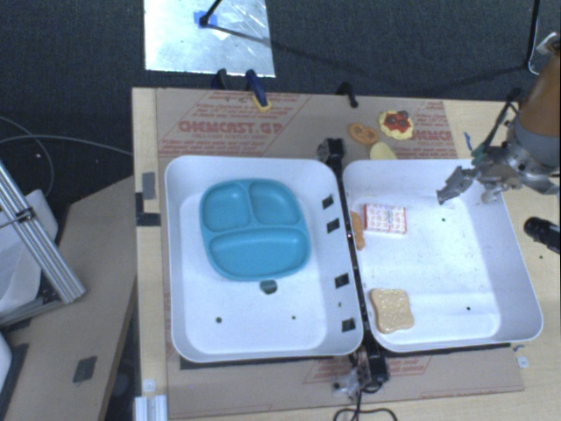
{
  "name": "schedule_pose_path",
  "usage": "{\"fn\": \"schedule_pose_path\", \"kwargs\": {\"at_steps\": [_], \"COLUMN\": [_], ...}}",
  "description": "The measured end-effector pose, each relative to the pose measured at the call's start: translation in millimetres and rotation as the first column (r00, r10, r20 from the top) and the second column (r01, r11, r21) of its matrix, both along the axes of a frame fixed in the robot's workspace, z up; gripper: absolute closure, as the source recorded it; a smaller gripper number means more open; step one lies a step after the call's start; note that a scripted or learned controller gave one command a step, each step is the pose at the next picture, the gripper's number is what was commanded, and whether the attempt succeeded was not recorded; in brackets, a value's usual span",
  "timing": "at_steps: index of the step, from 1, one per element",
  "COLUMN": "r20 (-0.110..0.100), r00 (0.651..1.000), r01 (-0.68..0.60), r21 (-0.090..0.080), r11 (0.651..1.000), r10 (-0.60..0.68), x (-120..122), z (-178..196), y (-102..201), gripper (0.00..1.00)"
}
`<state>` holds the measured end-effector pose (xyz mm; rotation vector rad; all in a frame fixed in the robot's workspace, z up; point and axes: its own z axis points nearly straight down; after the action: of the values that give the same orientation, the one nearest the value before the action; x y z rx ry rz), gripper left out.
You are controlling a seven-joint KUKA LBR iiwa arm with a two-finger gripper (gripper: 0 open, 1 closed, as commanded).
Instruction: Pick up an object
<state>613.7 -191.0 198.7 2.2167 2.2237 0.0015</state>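
My gripper [471,188] hangs over the far right part of the right bin [500,261], its two fingers spread open with nothing between them. A red-and-white waffle-like square [385,219] lies in that bin near its left wall, well to the left of the gripper. An orange stick-shaped piece [357,229] rests against the left wall beside it. A tan slice of toast [392,310] sits at the bin's near left corner.
The left bin [188,323] holds a blue divided plate [254,228] and a small dark piece [268,287]. Behind the bins on the cardboard lie small toy foods [396,124]. A blue-and-yellow clamp [258,91] stands at the back.
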Motion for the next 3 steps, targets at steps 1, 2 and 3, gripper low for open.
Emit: {"fn": "schedule_pose_path", "kwargs": {"at_steps": [1, 2, 3], "r20": [0.008, 0.021, 0.0], "r00": [1.0, 1.0, 1.0], "r01": [-0.01, -0.011, -0.013], "r21": [0.002, 0.004, 0.005], "r11": [1.0, 1.0, 1.0], "r10": [0.01, 0.011, 0.013], "x": [33.0, 29.8, -14.7], "z": [59.5, 347.8, 336.6], "y": [84.4, 223.8, 324.1], "gripper": [0.0, 0.0, 0.0]}}
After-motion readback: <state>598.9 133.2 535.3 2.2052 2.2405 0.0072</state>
